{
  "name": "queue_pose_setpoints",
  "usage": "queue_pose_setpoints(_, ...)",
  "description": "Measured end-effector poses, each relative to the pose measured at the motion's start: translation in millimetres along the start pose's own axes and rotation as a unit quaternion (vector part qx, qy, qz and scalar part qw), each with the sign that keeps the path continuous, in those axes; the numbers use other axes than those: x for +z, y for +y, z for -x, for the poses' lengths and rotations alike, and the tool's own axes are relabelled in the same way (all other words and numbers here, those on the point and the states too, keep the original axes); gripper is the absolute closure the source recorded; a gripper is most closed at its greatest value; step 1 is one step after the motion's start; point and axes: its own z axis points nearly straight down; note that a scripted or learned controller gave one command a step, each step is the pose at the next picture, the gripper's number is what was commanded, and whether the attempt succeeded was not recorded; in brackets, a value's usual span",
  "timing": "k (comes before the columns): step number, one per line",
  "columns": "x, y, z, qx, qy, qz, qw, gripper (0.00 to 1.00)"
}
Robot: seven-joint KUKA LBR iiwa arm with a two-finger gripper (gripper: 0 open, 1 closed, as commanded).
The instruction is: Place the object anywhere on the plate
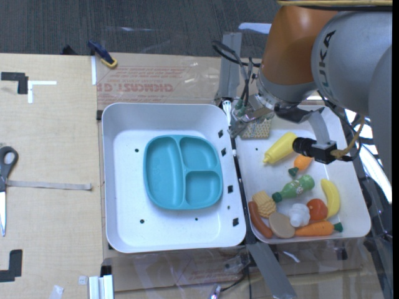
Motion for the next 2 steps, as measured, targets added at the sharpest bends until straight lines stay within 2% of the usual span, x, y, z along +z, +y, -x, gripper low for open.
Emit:
queue_pose_setpoints(1,6,-5,-57,-0.031,0.0,0.0,0.9995,1.0)
queue_pose_setpoints(2,-12,0,-137,0.034,0.0,0.001,0.9994,1.0)
